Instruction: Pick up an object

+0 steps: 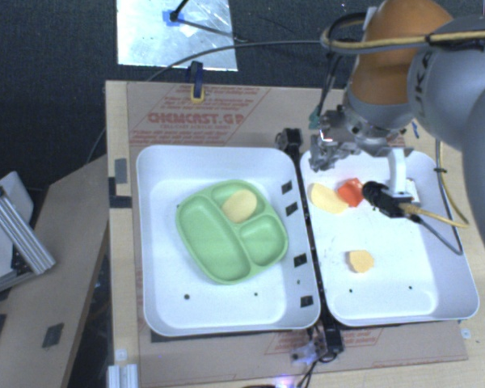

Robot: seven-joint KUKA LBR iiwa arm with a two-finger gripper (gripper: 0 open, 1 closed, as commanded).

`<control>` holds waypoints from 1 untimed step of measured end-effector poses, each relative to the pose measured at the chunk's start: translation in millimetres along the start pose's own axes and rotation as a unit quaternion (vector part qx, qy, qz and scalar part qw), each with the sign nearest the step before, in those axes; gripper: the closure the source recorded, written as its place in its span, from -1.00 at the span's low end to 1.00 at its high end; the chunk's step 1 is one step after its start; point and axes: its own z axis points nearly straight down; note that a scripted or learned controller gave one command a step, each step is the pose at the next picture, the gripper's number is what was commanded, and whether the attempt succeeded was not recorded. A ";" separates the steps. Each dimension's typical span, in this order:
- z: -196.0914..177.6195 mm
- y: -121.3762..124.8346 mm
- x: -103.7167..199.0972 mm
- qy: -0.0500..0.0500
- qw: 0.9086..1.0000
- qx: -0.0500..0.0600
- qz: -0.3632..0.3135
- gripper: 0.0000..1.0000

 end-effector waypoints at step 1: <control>3.1 9.5 63.2 0.000 1.000 -0.001 0.000 1.00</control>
